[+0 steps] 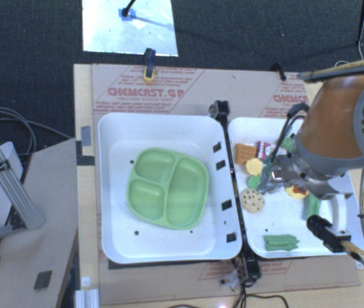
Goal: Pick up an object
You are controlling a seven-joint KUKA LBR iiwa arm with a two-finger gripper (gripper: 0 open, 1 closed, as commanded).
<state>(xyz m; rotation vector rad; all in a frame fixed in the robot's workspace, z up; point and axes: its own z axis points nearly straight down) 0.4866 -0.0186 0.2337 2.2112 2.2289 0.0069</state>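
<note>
**Bench stock, listed left to right — two bins, one arm**

While the arm leans in from the right of the frame, the items stand as follows.

1. Left bin (115,172) — shallow, white, left of centre. It holds one green divided plate (168,187) with three compartments, lying flat near the bin's middle.

2. Black divider (229,172) — runs top to bottom between the two bins, with small black clips along it.

3. Right bin (278,226) — shallow, white, right of centre, partly covered by the arm. Contents, upper to lower:
 - orange block (245,152), near the bin's upper left corner;
 - red-and-white packet (263,149), just beside the orange block, partly hidden;
 - yellow round piece (254,167), below the orange block;
 - speckled cookie (253,201), lower down, apart from the yellow piece;
 - green flat piece (280,242), near the bin's lower edge;
 - green stick (311,205), by the arm's lower side, partly hidden.

4. Gripper (266,179) — low over the right bin's left half, between the yellow round piece and the speckled cookie, close to both. Whether the claw is clenched or released cannot be told; nothing is seen held in it.

5. Arm (336,130) — grey with an orange band, at the right of the frame.
</note>
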